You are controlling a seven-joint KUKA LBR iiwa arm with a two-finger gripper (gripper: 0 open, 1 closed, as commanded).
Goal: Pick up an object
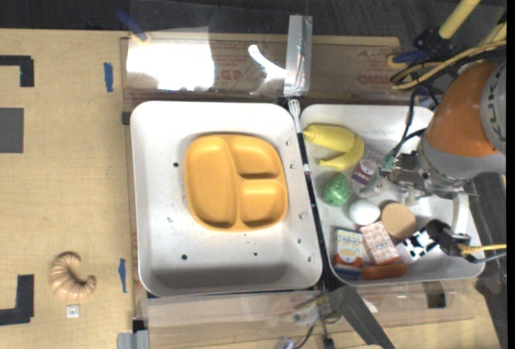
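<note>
The right bin [386, 116] holds several small items. A yellow banana-shaped toy [334, 142] lies at its back left, with a green piece [336, 192] and a white egg [365, 213] in front of it. A tan round piece [397, 219], two small cartons [364, 245] and a black-and-white piece [420, 243] lie along the front. My gripper [400, 175] hangs low over the middle of this bin, just behind the tan piece and right of a small purple item [366, 172]. The arm's grey body and orange band [467, 118] cover the bin's right side.
The left bin [153, 203] carries a yellow divided plate [236, 181] in its middle. A croissant-shaped toy [72, 276] lies on the bench at the far left. A clear sheet [209, 58] and a metal divider post [298, 50] stand behind the bins. Yellow cables run at the back right.
</note>
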